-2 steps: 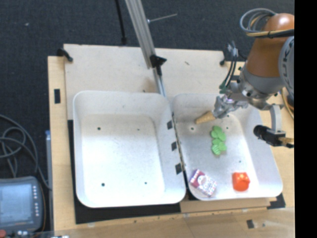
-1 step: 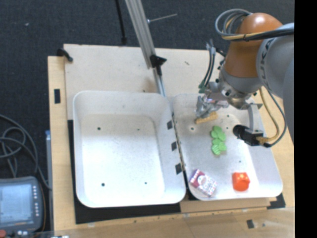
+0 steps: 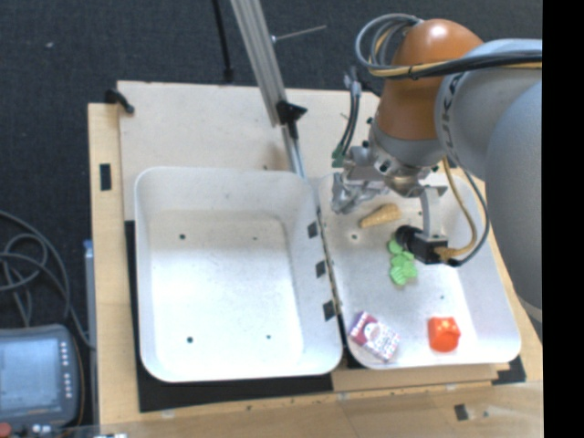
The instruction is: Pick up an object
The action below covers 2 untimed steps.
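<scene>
I see two bins (image 3: 228,272) of smooth white plastic on a matt wooden bench (image 3: 201,126). The orange band (image 3: 429,57) looks glossy.

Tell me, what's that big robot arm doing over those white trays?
The robot arm is reaching into the right tray, trying to pick something up. Its gripper hangs low near the tray's back corner, beside a tan cone. A green toy, an orange block and a small red packet lie loose nearer the front. I can't see anything in its grasp.
</scene>
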Available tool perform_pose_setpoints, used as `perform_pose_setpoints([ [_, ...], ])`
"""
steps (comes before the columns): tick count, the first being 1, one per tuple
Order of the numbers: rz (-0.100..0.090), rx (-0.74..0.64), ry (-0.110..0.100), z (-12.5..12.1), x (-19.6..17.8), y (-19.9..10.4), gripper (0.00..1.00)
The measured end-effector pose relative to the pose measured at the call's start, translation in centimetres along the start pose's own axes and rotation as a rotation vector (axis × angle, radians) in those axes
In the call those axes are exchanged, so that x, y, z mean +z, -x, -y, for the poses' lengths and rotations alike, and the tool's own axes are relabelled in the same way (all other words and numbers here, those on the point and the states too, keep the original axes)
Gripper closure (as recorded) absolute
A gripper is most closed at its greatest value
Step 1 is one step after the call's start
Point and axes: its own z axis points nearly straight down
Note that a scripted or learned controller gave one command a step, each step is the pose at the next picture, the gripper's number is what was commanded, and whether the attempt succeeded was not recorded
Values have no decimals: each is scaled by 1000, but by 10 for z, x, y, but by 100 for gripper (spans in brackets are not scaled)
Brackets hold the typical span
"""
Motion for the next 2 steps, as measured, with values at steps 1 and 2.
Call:
perform_pose_setpoints([
  [1,-1,-1,0,-8,5,-52,100],
  [2,-3,-2,1,-16,-13,-99,100],
])
